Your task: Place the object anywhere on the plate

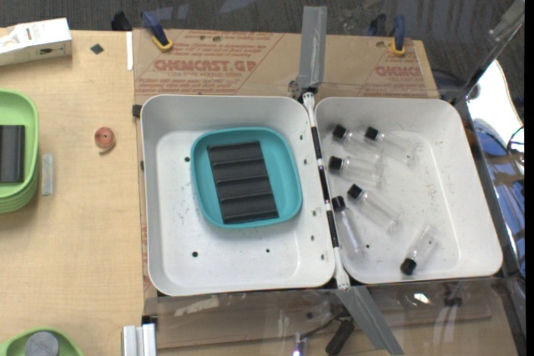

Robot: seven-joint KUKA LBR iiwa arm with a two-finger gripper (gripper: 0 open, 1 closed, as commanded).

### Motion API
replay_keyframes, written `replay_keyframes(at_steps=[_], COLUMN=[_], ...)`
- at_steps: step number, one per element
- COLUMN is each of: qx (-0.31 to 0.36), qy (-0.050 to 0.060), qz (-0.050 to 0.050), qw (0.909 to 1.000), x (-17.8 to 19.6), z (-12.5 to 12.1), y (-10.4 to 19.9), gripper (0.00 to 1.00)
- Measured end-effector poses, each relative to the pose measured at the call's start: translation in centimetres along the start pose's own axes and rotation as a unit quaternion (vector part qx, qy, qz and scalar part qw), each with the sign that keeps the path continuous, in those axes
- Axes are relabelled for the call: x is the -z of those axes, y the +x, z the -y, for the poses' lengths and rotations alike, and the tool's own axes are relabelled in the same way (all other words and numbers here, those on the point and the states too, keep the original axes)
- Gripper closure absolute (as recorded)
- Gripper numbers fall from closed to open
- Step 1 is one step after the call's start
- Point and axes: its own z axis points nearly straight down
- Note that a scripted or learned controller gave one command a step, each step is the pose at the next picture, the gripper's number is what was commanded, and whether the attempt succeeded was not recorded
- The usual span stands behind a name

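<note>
A teal plate [288,179] lies in the left white bin [167,246], and a dark ribbed block [242,182] rests on its middle. Several clear vials with black caps lie scattered in the right white bin [467,204]: one pair near the top left [355,133], one by the divider [355,165], one in the middle [371,207] and one near the front edge [417,250].
Cardboard sheets [217,62] lie behind the bins. Left of the bins on the wooden bench are a green tray [25,117], a small pink disc [103,137] and a white box [35,40]. A grey post [312,46] stands between the bins at the back.
</note>
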Motion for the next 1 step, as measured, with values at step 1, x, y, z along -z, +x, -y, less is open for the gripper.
replay_keyframes(at_steps=[1], qx=[0.062], qy=[0.0], qz=[-0.001], qw=[0.9981], x=[-0.04], z=[-0.01], y=[0.01], gripper=[0.0])
